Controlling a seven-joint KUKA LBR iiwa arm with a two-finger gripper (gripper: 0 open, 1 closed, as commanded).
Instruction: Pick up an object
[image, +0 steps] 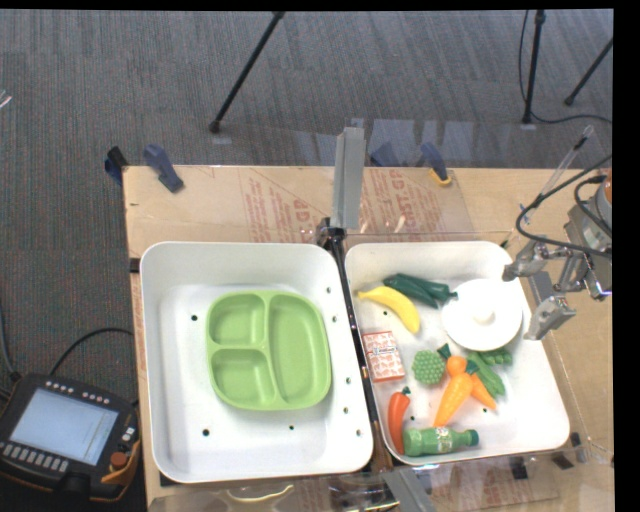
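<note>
The gripper (541, 290) hangs open and empty just right of the white lid (484, 314), over the right bin's (556, 400) edge.

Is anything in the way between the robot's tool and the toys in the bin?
Nothing visible blocks it. The tool hangs open over the right bin's upper right rim, and the white plate is the nearest thing, just beside it. The plate does cover part of the green vegetable beneath it.
</note>
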